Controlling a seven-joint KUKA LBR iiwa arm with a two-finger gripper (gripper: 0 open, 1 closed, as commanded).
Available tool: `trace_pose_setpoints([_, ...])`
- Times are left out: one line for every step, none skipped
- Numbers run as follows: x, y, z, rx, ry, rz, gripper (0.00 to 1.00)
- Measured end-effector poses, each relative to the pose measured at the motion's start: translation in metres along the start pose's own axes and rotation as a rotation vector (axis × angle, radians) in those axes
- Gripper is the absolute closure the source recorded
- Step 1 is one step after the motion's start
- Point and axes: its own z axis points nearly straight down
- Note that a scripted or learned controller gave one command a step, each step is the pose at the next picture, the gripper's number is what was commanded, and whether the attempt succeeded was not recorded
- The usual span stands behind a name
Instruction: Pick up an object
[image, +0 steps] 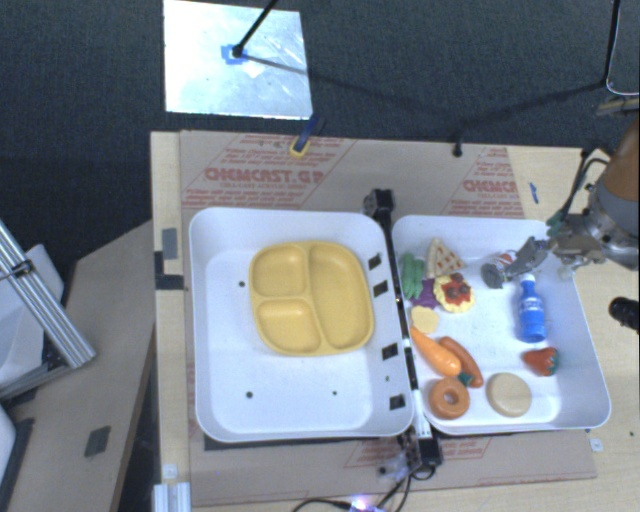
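We are seeing the gripper (512, 262) hanging over the right bin's (580, 400) far edge, just above the blue bottle (531, 310). A yellow divided plate (310, 298) is sitting mid left bin (215, 400); a donut (449, 398) is lying near the right bin's near-left corner.

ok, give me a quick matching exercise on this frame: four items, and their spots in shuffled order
Items:
1. yellow divided plate
2. blue bottle
3. donut
4. pizza slice

Places:
A. near front edge of right bin, beside the beige round piece
B. back part of right bin, next to the green vegetable
C. left bin
D. right side of right bin, just below the gripper

Pairs: 1-C, 2-D, 3-A, 4-B
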Motion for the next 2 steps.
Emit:
trace_pose_setpoints([0.0,0.003,-0.007,-0.012,-0.003,-0.003,0.0])
trace_pose_setpoints([-0.003,0.001,0.035,-0.008,-0.002,-0.001,0.0])
